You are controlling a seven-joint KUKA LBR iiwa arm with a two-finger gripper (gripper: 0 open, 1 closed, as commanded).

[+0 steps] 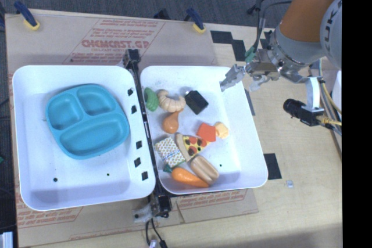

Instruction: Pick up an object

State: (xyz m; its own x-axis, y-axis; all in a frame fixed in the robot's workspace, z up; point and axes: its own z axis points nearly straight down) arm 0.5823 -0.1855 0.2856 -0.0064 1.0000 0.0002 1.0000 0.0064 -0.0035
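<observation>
The right bin (247, 142) holds several toy foods: a green piece (151, 99), a beige croissant (172, 103), a black block (196, 101), a brown drumstick (170, 123), a red block (206, 132) with a yellow piece (221, 131) beside it, a pizza slice (188, 144), a checkered packet (168, 151), a hot dog (204, 168) and a carrot (186, 177). My gripper (243, 79) hangs over the bin's far right corner, above and to the right of the black block. It is open, and nothing sits between its fingers.
A blue divided plate (87, 120) lies in the left bin (29, 183). A black clip rail (139, 125) runs between the two bins. Both bins rest on cardboard (116, 38) held by blue clamps (26, 15).
</observation>
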